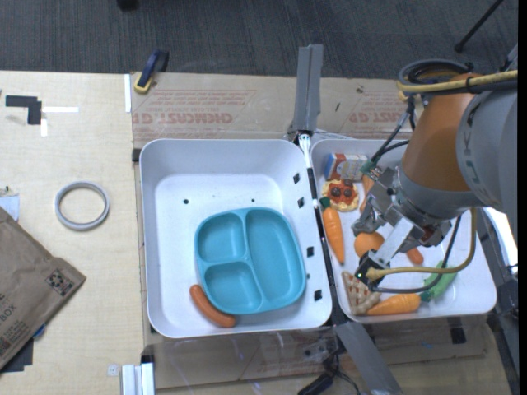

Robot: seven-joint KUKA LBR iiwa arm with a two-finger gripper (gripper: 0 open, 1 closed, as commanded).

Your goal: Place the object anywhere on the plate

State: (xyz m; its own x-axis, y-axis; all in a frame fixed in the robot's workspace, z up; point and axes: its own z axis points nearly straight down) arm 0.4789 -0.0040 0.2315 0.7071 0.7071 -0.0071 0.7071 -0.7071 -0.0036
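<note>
The claw (372,225) hangs low inside the right bin (480,293), among the toy foods, and whether it is clenched or released cannot be told from here, since the wrist hides it. Just below the claw, touching or nearly so, lies a rounded orange piece (366,242); nothing shows as grasped. Just beside the claw on the view's left lies a carrot (333,233), and above that a small pizza (341,194). Nearer the camera than the claw are a waffle (356,290), a second carrot (395,304) and a green pod (440,284). Well apart from the claw, across the bin walls to the view's left, the teal divided plate (247,257) rests in the left bin (165,220), bare, with a sausage (212,306) on the bin floor against its near corner.
</note>
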